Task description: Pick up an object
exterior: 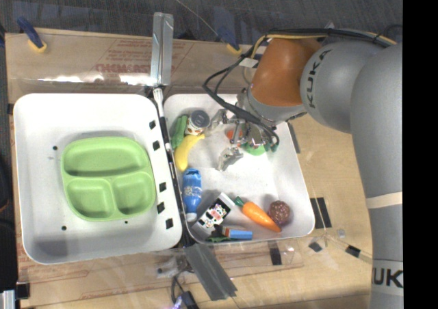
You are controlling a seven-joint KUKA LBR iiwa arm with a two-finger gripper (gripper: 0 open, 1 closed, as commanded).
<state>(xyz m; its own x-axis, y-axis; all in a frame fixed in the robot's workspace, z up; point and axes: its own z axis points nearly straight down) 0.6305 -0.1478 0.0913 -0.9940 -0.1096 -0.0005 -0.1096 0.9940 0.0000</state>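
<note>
The right bin [291, 184] holds several small objects. A yellow banana [186, 152] lies by its left wall, beside a green vegetable [179, 128] and a small round grey tin [199, 119]. My gripper [224, 139] hangs over the bin's upper middle, just right of the banana. Its two silver fingers [229, 158] stand apart, open, and no object shows between them. A red and green item [256, 146] sits partly hidden under the wrist. Lower down lie a blue bottle [192, 189], a black and white cow toy [214, 214], an orange carrot [257, 214] and a brown ball [279, 212].
The left bin [34, 137] holds a green divided tray [107, 176]. A blue pen-like item [234, 234] lies along the right bin's front wall. A grey divider [162, 55] stands between the bins at the back. The arm covers the right bin's upper right corner.
</note>
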